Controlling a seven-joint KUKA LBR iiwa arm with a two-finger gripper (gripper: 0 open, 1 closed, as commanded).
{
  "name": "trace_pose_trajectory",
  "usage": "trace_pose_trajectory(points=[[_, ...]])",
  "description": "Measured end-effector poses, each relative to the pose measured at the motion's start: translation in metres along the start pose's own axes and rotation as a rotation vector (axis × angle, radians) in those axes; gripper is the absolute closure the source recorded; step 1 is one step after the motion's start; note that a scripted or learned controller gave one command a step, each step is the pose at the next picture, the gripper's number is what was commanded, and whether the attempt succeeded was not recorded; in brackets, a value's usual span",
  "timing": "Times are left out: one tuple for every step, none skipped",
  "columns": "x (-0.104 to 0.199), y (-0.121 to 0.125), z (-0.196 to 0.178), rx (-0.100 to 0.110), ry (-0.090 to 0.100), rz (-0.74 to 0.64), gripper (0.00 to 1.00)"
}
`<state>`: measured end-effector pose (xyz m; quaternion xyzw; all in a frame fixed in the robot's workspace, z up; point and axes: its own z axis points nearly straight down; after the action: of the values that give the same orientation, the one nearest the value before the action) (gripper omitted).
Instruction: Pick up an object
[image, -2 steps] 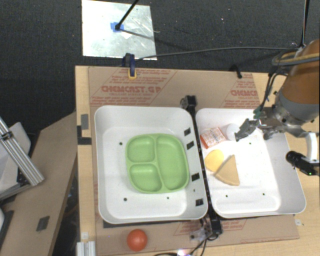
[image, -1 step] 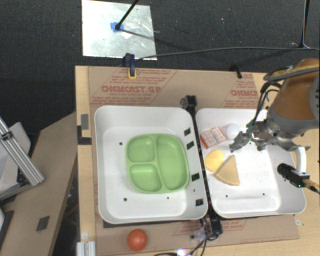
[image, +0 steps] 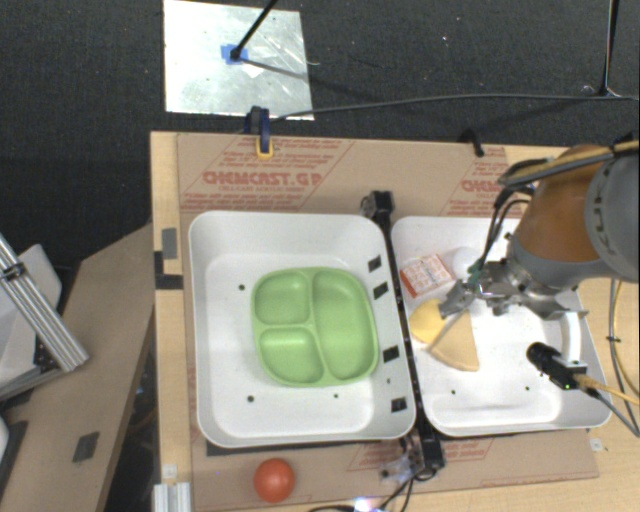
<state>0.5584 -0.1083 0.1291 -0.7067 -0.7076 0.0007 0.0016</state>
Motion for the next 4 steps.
trace_pose_trajectory(points=[[0.0, 0.001, 0.045, -0.006, -0.001, 0.002, 0.0], [0.0, 0.002, 0.032, -0.009, -0.002, 0.0, 1.0], [-0.009, -0.001, -0.017, -0.008, -0.003, 0.002, 1.0], [0.001, 0.003, -0.07, -0.01, -0.002, -0.004, 1.0]])
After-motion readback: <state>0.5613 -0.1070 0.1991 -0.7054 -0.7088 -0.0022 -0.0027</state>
